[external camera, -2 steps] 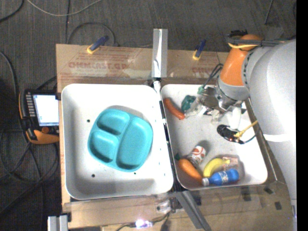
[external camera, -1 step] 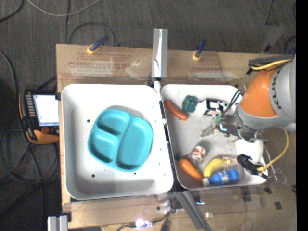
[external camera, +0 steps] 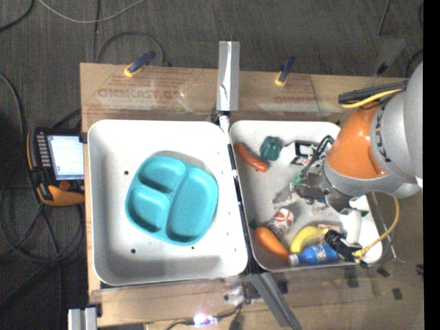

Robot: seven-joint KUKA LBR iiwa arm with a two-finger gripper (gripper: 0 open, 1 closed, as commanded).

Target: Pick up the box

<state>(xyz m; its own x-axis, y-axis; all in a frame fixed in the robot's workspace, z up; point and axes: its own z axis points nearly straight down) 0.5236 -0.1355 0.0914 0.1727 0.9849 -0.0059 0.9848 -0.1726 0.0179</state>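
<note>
Overhead, arm (external camera: 375,146) bent low over right bin (external camera: 313,127), pincer (external camera: 302,188) state unclear.

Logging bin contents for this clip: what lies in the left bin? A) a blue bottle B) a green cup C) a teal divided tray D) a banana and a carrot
C: the teal divided tray lies alone in the left bin, while the banana, carrot and blue bottle lie in the right bin.
</note>
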